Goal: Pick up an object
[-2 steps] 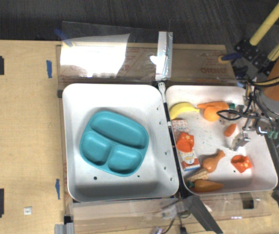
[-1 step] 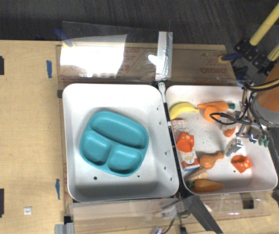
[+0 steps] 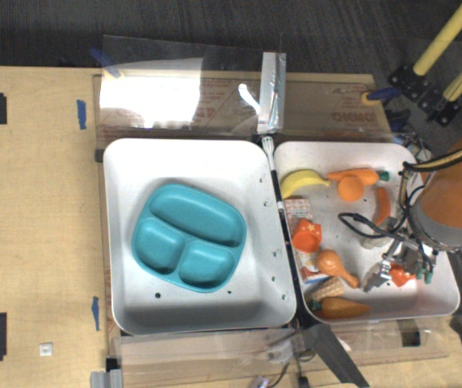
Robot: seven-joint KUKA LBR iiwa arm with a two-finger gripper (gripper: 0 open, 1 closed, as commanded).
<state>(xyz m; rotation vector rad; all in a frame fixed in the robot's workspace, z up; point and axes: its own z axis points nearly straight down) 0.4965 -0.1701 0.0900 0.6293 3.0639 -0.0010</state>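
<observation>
Two white bins sit side by side on a tan tabletop (image 3: 37,241). The left bin (image 3: 126,297) holds a teal tray (image 3: 189,236) with three compartments, lying tilted near the middle. The right bin (image 3: 441,297) holds a scatter of toy foods: a banana (image 3: 302,182) at the far left corner, a carrot (image 3: 354,175) and an orange ball (image 3: 350,188) just beside it, a thin red piece (image 3: 382,205) to their right, a packet (image 3: 298,209) with red and white print too small to read, an orange-red lump (image 3: 307,236), a pear-like piece (image 3: 333,263) and a brown-orange piece (image 3: 342,305) along the near wall.

The arm (image 3: 449,204) reaches in from the right, and its gripper (image 3: 394,272) hangs low over the right bin's near right part. A small red thing (image 3: 401,277) lies right at the fingers; I cannot tell whether they are open or closed, or whether they grip it.

Behind the bins stands a clear sheet (image 3: 182,95) with a taped strip (image 3: 271,91). Faint print on the board behind the right bin cannot be read. Blue tape (image 3: 81,113) marks the tabletop.
</observation>
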